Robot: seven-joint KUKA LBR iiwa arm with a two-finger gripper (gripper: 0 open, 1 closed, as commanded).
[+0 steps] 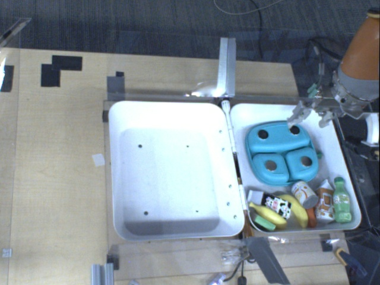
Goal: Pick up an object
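The right bin [332,129] holds a large blue plastic tray [280,152] with three round-holed sections. Along its front lie a yellow banana [297,208], a black-and-white spotted block [276,205], a small can [303,192], an orange-red packet [324,202] and a green bottle [341,200]. My gripper [310,116] hangs over the bin's far right corner, just beyond the blue tray's back edge. Its two fingers [295,115] stand spread apart with nothing between them.
The left bin [119,159] lies beside the right one, parted by a metal divider [233,153]. A metal post [227,67] stands behind the bins. Cables [249,5] run over the dark floor at the back. Black marks [59,69] sit on the bench's left.
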